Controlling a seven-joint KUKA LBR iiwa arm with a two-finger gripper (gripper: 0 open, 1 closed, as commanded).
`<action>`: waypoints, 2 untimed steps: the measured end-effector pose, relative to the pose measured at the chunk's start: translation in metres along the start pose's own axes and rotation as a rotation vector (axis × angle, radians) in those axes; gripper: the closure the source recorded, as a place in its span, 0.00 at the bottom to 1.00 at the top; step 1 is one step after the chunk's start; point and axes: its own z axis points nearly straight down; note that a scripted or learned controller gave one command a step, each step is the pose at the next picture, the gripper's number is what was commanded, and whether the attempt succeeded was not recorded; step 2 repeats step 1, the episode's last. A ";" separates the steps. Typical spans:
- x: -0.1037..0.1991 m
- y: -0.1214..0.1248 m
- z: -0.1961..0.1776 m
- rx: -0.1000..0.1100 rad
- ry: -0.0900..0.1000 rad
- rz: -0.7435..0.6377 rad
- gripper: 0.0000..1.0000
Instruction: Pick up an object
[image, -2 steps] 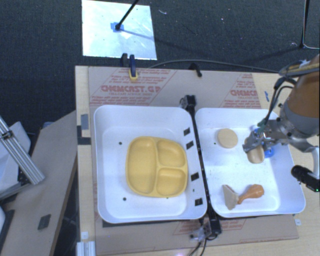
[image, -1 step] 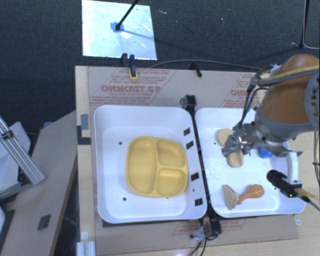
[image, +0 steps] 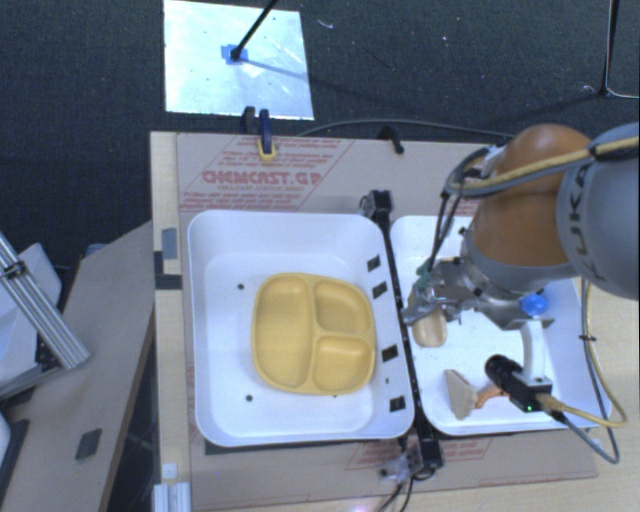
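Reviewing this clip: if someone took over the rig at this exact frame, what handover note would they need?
Gripper: low in the right bin, near its left wall; no grasp can be confirmed.
Things: a beige lump sits right at the gripper, a tan wedge lies nearer the front, and a small blue thing is partly hidden by the arm. The yellow divided plate lies in the left bin.
Done: arm positioned at the beige lump.
Left: confirm the grip and lift.

Bench (image: 205, 165): you see a brown board with red lettering | on it: left bin (image: 215, 330) and right bin (image: 412, 232), both shallow, white, side by side, rims nearly touching | far edge: yellow clamp (image: 266, 148)
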 end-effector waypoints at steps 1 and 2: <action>0.057 -0.012 -0.003 0.000 0.000 -0.002 1.00; 0.057 -0.012 -0.003 0.000 0.000 -0.002 1.00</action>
